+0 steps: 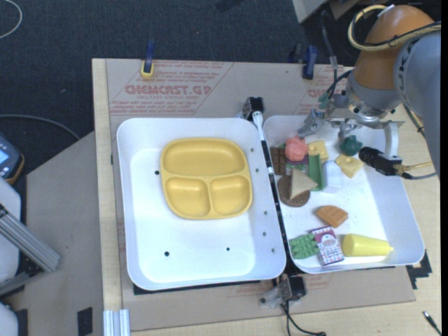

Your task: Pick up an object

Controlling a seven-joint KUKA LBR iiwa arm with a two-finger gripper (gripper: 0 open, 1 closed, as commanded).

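Overhead, the pincer (348,133) hangs above the far edge of the right bin (402,215), right over a small teal object (349,145); whether it grips anything I cannot tell. Toy foods crowd this bin: a pink-red piece (296,149), a pale yellow cube (348,165), a brown round piece (292,193), an orange waffled biscuit (331,215), and near the front edge a green piece (303,246), a small printed carton (327,246) and a yellow wedge (365,245). A yellow divided tray (206,176) lies in the left bin (143,215).

Dark carpet floor (63,40) surrounds a cardboard-topped bench (203,89) held by clamps (148,61)
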